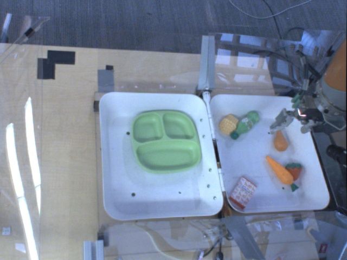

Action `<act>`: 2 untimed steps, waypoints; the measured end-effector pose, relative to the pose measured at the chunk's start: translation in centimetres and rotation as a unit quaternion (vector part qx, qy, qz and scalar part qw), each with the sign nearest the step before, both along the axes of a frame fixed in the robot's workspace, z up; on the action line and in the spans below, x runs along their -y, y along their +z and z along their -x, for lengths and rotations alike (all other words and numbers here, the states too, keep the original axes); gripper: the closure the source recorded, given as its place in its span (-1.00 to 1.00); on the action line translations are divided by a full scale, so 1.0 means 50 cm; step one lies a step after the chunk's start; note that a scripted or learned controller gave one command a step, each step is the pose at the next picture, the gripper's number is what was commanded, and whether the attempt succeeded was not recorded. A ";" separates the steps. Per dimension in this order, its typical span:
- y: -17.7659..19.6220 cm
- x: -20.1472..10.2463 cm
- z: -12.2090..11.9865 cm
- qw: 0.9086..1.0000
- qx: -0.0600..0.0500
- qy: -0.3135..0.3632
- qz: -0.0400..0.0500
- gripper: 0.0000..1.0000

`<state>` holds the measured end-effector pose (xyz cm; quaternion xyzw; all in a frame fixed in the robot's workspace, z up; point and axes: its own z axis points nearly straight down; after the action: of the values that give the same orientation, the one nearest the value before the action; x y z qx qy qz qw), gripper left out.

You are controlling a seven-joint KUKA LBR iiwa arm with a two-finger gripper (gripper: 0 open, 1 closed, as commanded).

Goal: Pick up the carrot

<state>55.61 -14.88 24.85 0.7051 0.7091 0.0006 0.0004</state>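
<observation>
Right bin [320,202]: carrot [278,170] free; gripper [291,121] spread, arm cut off.

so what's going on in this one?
The arm's gripper hangs over the top right part of the right bin, with nothing between its fingers. The carrot lies lower in that bin, untouched, beside a strawberry. A small orange piece sits just below the gripper. Corn, a green bottle and a small box share that bin. The left bin holds a green tray.
</observation>
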 end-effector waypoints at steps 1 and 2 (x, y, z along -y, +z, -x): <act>-0.103 0.074 0.109 0.998 0.000 -0.070 0.000 -1.00; -0.316 0.090 0.105 0.996 0.004 -0.084 0.001 -1.00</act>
<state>50.35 -19.37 9.03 0.7621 0.6475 0.0026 0.0039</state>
